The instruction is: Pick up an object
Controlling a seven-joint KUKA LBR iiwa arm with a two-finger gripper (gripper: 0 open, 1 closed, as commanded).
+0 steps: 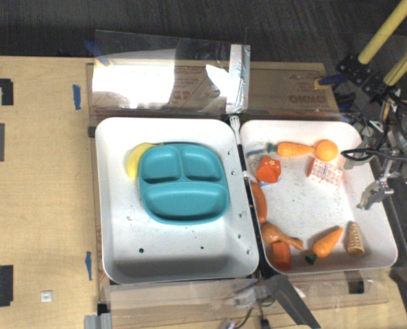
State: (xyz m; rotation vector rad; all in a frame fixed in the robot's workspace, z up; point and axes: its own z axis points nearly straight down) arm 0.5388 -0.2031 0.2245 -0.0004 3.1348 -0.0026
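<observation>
The end effector (373, 196) hangs over the right rim of the right bin (299, 196), and I cannot tell whether it is open or closed. Nothing is visibly held in it. Closest to it, just below in the view, lie a ridged tan cone (355, 239) and a carrot (325, 242). Up and to its left sits a red-and-white packet (325, 173) beside an orange ball (325, 149). Much farther left, a teal divided plate (183, 182) rests in the left bin (121, 232).

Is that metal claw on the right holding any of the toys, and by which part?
Nothing. The gripper sits at the right bin's edge with no toy between its fingers.
</observation>
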